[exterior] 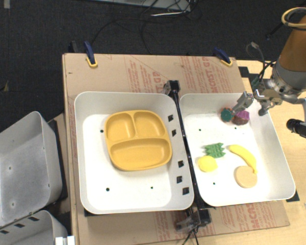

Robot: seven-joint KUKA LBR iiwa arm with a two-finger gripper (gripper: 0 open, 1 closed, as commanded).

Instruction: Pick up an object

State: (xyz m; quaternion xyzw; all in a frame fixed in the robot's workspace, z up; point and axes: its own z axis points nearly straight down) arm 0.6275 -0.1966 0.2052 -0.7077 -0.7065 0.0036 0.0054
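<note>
Right bin [275,152]: end effector [255,103] beside purple toy [241,118].

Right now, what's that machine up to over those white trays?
A grey and orange robot arm is reaching in from the right, its claw at the far end of the right bin, just beside a small teal piece and a purple piece. It is trying to pick something up, and nothing is visibly held. Nearer in that bin lie a green toy, a yellow banana and two round pieces. The left bin holds a yellow divided plate.
</note>
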